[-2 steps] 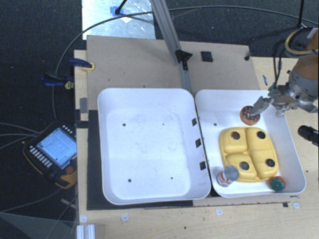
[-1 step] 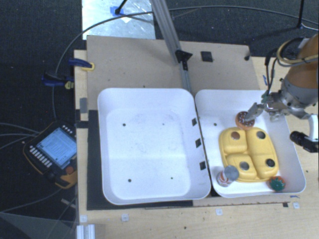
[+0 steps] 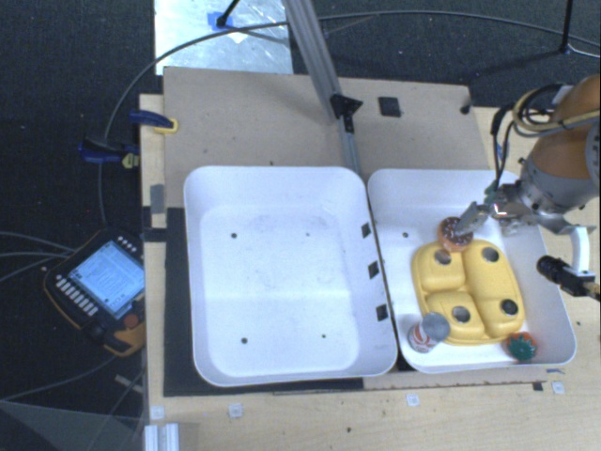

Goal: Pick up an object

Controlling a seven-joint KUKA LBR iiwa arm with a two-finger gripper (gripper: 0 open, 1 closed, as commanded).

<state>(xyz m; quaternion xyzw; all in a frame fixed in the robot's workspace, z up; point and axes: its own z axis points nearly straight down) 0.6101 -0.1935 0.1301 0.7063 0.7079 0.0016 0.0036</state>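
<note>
From the top camera, I see my gripper (image 3: 467, 222) low over a small brown thing (image 3: 454, 234) in the right bin (image 3: 394, 195), touching the yellow tray (image 3: 470, 289). Fingers open or shut? I cannot tell. I'd centre, then squeeze gently.

I see a bright picture with soft, even light from above. The two white bins (image 3: 282, 280) shine so much that their floors look washed out, most of all the one far to the left of the gripper (image 3: 479, 216). Shadows are faint, just thin dark lines under the bin rims. A shiny patch of floor (image 3: 221, 22) up and far left of the gripper glares white. The dark carpet looks grainy. The gripper and small things near it look a bit blurry.
</note>
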